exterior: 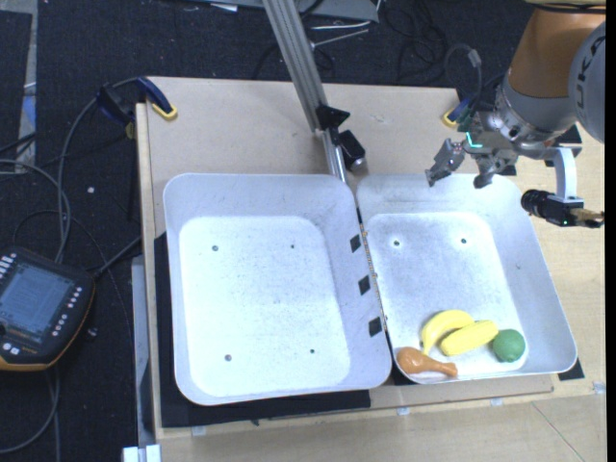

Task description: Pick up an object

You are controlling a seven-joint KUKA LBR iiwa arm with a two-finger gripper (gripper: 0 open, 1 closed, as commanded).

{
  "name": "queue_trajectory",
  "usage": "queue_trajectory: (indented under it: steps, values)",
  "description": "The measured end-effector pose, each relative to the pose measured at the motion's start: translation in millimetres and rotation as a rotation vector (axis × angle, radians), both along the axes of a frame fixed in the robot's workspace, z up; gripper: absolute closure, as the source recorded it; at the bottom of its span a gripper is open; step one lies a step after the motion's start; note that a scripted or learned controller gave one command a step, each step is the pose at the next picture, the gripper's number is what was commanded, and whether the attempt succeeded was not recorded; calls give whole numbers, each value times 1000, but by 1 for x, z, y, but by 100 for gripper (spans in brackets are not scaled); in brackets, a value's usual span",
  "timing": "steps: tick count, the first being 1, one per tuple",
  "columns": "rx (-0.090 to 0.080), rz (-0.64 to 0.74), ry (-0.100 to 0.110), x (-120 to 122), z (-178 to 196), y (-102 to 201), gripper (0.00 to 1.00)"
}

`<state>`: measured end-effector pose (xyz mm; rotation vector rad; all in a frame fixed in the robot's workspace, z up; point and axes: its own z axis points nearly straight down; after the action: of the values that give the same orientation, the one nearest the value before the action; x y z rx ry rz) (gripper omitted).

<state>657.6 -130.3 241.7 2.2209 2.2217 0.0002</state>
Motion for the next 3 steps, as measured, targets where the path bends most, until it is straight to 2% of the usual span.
queue_trajectory:
  steps: [1, 2, 3]
  values:
    - [0, 0, 0, 0, 0, 0, 0]
    - [1, 0, 5, -9, -59, -2, 0]
    - [1, 0, 6, -7, -119, 6, 0]
